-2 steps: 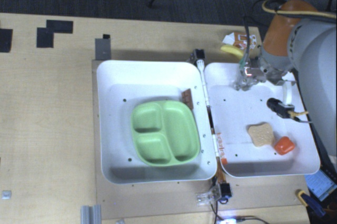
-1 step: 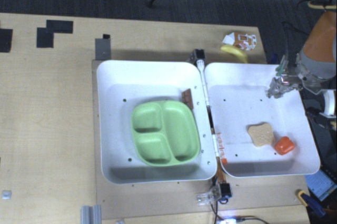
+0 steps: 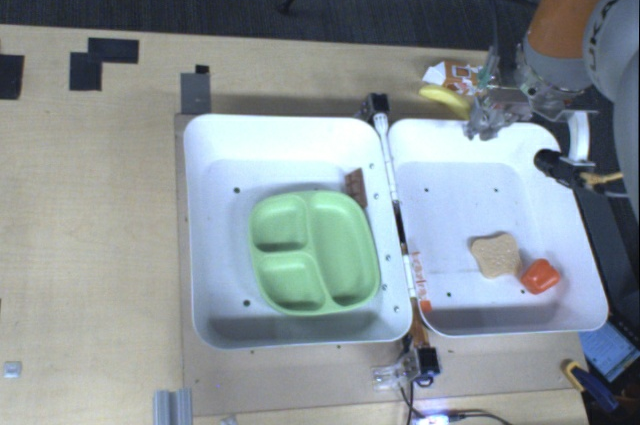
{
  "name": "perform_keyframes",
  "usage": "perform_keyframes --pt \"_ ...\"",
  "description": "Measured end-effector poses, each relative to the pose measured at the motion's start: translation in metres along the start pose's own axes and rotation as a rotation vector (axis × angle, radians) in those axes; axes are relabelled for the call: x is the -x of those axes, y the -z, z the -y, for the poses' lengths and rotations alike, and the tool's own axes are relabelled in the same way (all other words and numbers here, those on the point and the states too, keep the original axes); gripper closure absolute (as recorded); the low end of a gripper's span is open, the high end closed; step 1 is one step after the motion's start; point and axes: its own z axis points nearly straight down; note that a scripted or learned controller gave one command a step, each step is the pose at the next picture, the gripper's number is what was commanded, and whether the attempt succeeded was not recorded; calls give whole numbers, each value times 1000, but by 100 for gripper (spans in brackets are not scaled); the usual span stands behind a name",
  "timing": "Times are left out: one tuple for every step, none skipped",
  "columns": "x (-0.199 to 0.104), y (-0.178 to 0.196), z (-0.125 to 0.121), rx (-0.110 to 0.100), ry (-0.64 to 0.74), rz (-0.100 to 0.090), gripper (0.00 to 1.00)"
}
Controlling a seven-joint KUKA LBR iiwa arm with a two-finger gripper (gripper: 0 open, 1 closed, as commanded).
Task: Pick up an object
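In the right bin, near its front right corner, lie 2 loose things: a tan, bread-like piece and, just beside it to the right, a small orange-red object. The gripper hangs over that bin's far rim, well apart from both; nothing shows between its tips, and its spread cannot be told from here. A yellow banana-like item rests on the bench behind the rim. The left bin holds a green 3-compartment tray.
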Motion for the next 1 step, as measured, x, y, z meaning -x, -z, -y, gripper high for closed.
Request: perform_keyframes --pt "1 -1 1 -2 -1 1 0"
